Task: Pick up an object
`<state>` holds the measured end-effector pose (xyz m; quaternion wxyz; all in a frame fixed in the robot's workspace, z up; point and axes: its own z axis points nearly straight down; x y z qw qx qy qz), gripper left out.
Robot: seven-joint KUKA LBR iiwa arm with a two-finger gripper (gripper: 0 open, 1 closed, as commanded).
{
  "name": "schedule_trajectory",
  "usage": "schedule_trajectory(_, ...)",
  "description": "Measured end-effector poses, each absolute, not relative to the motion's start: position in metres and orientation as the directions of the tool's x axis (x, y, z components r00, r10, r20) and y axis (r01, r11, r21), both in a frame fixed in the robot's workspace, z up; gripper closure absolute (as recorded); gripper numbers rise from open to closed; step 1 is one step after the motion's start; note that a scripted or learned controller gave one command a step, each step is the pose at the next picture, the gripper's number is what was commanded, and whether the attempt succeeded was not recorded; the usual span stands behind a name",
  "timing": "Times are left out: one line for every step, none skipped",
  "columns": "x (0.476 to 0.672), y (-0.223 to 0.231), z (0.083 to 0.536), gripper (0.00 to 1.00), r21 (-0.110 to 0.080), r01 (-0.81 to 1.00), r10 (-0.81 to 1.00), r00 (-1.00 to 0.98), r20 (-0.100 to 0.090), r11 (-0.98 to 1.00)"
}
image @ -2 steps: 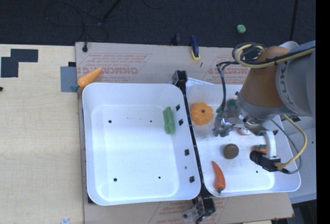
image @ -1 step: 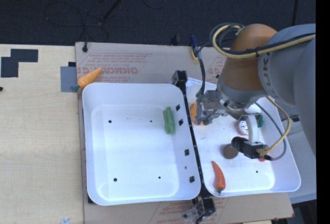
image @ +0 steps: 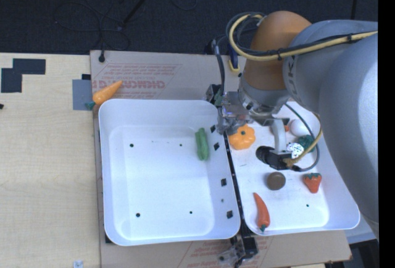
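My gripper point(image: 230, 117) hangs over the divider between the two bins, at the right bin's upper left corner. An orange pumpkin-shaped toy point(image: 242, 138) lies just below and right of it, close to or touching it. A green cucumber-like piece point(image: 202, 144) lies in the left bin point(image: 154, 223) near its right wall, left of the gripper. The right bin point(image: 308, 218) also holds a brown round piece point(image: 276, 181), a red chili point(image: 262, 211), a small red pepper point(image: 312, 182), a white egg point(image: 298, 128) and a white die point(image: 295, 149).
An orange carrot point(image: 106, 92) lies outside the bins on the cardboard, past the left bin's upper left corner. The arm's grey body covers the right bin's upper right part.
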<state>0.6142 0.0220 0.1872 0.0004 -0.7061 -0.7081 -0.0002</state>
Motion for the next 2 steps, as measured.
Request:
schedule_trajectory(0.645, 0.111, 0.217, 1.0, 0.002, 1.0, 1.0, -0.007, 0.002, 0.007)
schedule_trajectory(0.627, 0.11, 0.301, 1.0, 0.006, 1.0, 1.0, -0.002, 0.002, 0.002)
